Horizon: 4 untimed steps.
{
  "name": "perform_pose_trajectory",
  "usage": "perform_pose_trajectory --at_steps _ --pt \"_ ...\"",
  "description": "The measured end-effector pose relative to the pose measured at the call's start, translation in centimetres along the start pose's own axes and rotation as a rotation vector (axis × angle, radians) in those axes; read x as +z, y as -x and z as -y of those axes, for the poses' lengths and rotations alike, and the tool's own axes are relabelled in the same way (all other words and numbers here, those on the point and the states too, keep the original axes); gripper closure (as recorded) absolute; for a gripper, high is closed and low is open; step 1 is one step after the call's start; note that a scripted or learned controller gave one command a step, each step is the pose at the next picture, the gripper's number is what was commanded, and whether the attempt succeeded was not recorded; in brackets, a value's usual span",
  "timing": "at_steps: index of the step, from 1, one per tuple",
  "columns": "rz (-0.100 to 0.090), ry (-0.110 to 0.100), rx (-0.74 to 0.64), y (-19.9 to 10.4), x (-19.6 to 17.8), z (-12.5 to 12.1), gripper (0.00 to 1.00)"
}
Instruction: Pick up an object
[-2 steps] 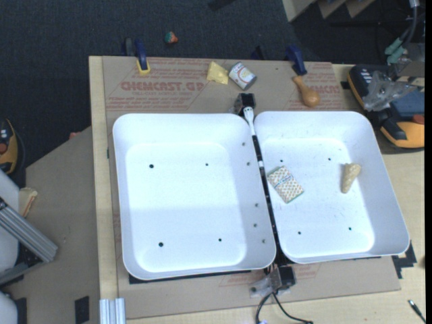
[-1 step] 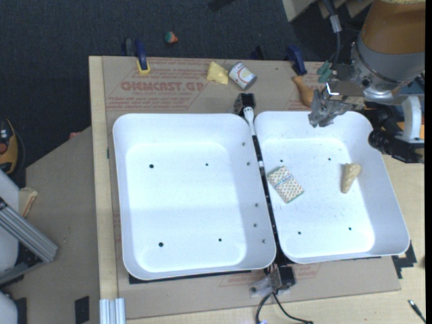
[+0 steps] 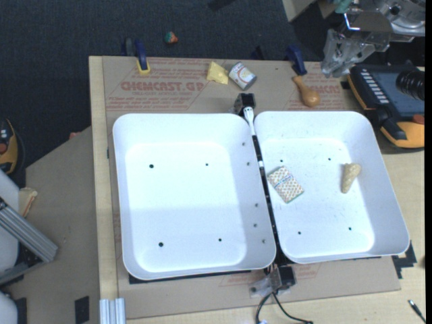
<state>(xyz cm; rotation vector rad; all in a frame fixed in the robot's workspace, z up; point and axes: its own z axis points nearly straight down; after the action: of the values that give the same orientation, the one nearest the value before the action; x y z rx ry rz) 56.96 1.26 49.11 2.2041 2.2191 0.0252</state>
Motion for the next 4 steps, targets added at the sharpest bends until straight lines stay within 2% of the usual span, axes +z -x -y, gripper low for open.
perform_pose_trajectory --at_steps 1,2,3,4 --pt "0.001 -0.035 0.005 -2.3 11.4 6.5 1.00" --pt "0.004 -0.012 0.013 5.4 3.9 8.0 1.00" --pt "0.001 -0.028 0.009 5.6 10.8 9.4 1.00" --pt "0.009 -0.015 0.020 17.8 7.9 9.4 1.00"
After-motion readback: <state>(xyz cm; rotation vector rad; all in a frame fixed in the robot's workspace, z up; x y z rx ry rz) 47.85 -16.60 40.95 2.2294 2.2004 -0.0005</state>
